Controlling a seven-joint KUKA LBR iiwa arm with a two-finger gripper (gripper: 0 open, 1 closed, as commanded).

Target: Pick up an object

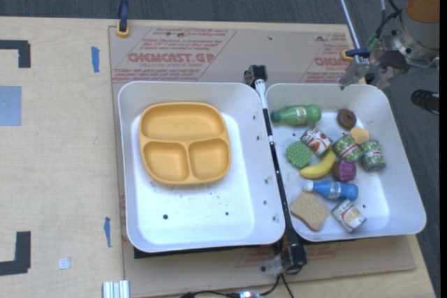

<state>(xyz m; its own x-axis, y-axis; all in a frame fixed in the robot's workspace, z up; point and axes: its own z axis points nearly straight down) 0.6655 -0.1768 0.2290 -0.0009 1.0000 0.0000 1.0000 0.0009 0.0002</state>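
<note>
Above the far rim of the right bin (395, 123), the pincer (366, 71) is hanging on the end of the grey arm with nothing visibly in it. At this slant I cannot tell whether it is open or closed.

All the candidates for the pick are lying in that bin, on the near side of the pincer. Closest below it is a brown ring-shaped piece (346, 118), with a small yellow lump (359, 135) just past it. A green bottle (297, 114) is lying on its side off to the pincer's left, a little apart from the others. Further toward the near edge, things are crowding together: a red-and-white can (316, 141), two green cans (346, 148), a banana (318, 166), a blue bottle (334, 189) and a bread slice (309, 211) are touching or nearly touching.

The step in hand appears to be choosing a target and coming down on it. The green bottle is looking like the sounder choice, since it has free floor around it. Closing across its narrow width, not along its length, should give the firmer hold. Descending into the cluster is risking a pinch on two items or a nudge that scatters them.

Well away to the left, the other bin (126, 150) is carrying a yellow divided plate (185, 142), which looks too broad and flat to grip easily.
</note>
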